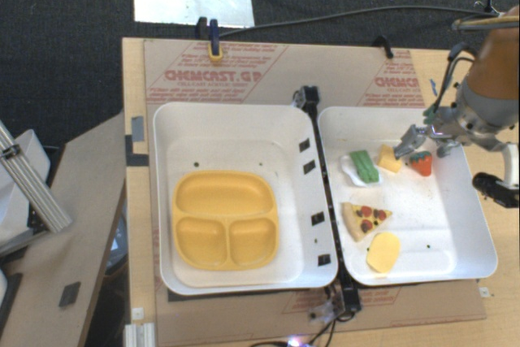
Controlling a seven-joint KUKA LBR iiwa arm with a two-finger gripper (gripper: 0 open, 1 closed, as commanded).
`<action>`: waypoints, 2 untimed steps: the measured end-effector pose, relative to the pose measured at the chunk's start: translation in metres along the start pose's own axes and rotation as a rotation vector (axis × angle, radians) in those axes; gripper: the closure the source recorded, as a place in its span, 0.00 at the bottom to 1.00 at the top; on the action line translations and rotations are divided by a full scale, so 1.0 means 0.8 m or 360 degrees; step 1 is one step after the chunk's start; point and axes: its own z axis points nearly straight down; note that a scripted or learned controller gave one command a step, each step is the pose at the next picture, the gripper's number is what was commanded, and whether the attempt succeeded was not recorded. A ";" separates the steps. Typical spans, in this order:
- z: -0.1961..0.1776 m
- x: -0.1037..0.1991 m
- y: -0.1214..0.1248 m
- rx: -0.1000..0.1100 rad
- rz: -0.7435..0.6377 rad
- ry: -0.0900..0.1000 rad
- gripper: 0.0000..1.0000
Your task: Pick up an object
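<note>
Right now claw point(410, 144) sits spread over smooth yellow cheese wedge point(390, 159), beside glossy orange-red veg point(420, 165)

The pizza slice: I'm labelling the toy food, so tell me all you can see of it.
The pizza slice looks like a flat plastic toy wedge, tan with red and dark topping spots. It lies flat on the floor of the right bin, beside the divider, its crust end toward the divider. Just below it lies a yellow oval piece; whether they touch is unclear.
</note>
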 end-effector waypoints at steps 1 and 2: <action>-0.009 0.000 0.004 -0.0019 -0.0004 -0.0004 0.00; 0.067 0.005 0.011 -0.0012 -0.0008 -0.0002 0.00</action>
